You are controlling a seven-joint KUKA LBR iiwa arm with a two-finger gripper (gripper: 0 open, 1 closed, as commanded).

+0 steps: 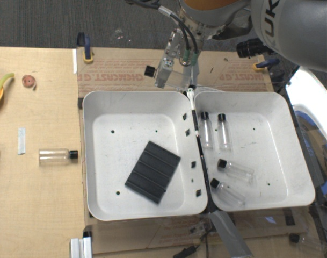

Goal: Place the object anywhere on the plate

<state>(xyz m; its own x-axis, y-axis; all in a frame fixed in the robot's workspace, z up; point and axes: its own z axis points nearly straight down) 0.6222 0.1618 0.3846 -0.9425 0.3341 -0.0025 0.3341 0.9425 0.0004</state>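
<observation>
Your arm [292,15] hangs over the bench [40,198] at twelve o'clock, its jaws [176,63] above the bins' far edge; whether they stand apart or closed, you cannot tell, and nothing shows between them. The dark ribbed plate [153,172] lies tilted in the left bin [93,160]. Four clear black-capped vials [223,131] rest in the right bin [292,144], at three o'clock of the plate.

Two bins side by side: left bin [93,144] holds the plate [153,172], lying tilted near its middle. Right bin [292,144] holds four vials [223,130] — two upright-lying at back-left, two toward front-left. Another vial [57,155] lies on bench [34,208], left of both bins. Gripper [176,71] hangs behind the bins, w/ arm above.
</observation>
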